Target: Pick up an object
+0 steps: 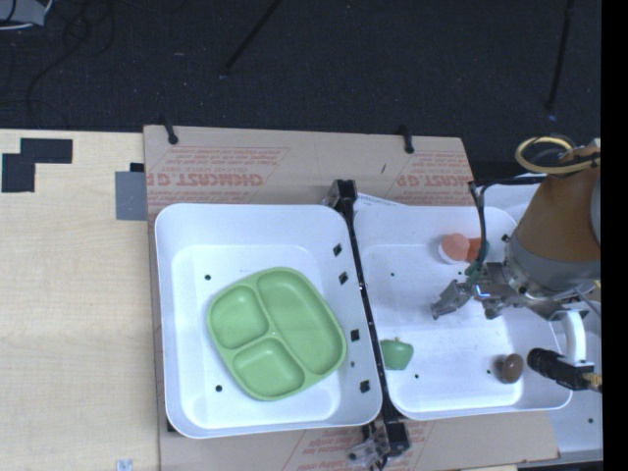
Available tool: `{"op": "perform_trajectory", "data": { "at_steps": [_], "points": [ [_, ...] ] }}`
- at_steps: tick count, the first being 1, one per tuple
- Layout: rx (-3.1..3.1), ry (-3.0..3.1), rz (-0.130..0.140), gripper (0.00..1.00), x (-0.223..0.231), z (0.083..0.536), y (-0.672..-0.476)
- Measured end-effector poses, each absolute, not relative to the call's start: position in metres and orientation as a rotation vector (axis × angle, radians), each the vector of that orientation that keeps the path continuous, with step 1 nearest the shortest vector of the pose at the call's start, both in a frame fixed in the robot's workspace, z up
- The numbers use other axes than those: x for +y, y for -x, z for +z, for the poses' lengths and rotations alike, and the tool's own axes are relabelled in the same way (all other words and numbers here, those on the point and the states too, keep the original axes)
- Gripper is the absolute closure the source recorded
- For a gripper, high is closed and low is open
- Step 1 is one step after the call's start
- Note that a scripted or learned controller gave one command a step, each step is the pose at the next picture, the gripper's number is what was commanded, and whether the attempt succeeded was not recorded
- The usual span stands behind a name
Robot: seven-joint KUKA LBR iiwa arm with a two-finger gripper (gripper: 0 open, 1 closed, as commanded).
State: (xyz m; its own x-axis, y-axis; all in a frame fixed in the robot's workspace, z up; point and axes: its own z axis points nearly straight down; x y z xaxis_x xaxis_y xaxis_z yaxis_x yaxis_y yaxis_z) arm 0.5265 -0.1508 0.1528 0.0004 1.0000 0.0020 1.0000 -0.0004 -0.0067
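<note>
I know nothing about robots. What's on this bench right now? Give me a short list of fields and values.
left bin: holds a green divided plate, lying flat
right bin: holds a small green piece near its left wall, an orange-pink thing near its back, a small brown ball near its front right
arm: reaches in from the right, over the right bin
tool: above the right bin's floor, nothing seen between its fingers

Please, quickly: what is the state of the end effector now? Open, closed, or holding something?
End effector: cannot be told; it is above the right bin, and nothing is seen held in it.
</note>
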Motion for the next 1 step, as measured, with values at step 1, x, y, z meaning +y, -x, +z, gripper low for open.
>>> {"op": "perform_trajectory", "data": {
  "at_steps": [1],
  "points": [
    [-2.216,2.217,0.005,0.00,-0.1554,0.0918,-0.5207]
  ]
}}
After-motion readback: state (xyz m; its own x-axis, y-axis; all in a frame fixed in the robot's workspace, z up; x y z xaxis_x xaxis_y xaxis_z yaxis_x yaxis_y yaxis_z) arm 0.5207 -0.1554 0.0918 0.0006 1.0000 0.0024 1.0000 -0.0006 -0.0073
